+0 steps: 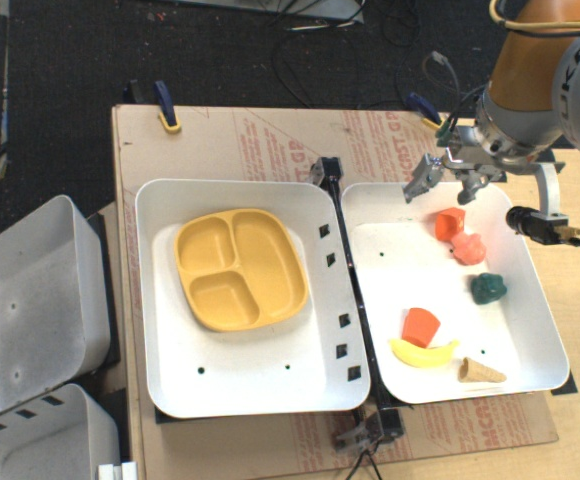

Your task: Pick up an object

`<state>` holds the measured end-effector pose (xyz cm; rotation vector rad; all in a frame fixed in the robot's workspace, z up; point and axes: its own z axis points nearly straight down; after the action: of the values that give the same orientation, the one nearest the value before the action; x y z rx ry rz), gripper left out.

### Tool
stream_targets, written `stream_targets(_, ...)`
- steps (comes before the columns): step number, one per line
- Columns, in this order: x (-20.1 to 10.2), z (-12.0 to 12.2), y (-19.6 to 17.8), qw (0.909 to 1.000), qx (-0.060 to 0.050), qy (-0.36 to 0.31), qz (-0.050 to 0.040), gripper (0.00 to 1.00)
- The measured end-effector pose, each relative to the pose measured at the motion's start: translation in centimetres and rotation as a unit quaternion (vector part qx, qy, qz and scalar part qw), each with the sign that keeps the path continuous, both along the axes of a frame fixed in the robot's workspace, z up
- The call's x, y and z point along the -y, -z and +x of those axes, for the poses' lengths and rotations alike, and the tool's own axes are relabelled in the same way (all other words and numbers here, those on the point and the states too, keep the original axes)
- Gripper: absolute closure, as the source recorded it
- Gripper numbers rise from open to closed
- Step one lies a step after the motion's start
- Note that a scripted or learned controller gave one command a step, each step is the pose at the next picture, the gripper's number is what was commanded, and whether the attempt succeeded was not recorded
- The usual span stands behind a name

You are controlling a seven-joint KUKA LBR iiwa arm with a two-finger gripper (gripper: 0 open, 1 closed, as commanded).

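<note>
Nearest the camera, along the right bin's (pixel 530 368) front edge, a tan cone (pixel 481 371), a yellow banana (pixel 425 354) and an orange block (pixel 421 325) are seen close together. Farther back, a dark green piece (pixel 488 288) lies apart, then a pink piece (pixel 469 249) touching an orange-red block (pixel 449 223). Above these the gripper (pixel 450 182) is held with jaws spread open, nothing between them. A yellow divided plate (pixel 240 268) is seen in the left bin (pixel 170 368).
</note>
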<state>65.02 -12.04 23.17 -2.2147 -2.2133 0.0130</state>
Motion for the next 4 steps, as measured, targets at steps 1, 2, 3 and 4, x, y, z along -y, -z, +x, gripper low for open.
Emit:
stream_targets(1,0.0,0.3,-0.8,1.0,0.007,-0.001,-0.0008,0.0)
stream_targets(2,-0.3,0.5,5.5,1.0,0.004,-0.001,-0.0007,0.0)
stream_targets(3,-0.1,0.4,9.8,1.0,0.005,0.0,-0.001,0.0)
stream_targets(4,-0.2,0.3,14.2,1.0,0.005,0.0,-0.0008,0.0)
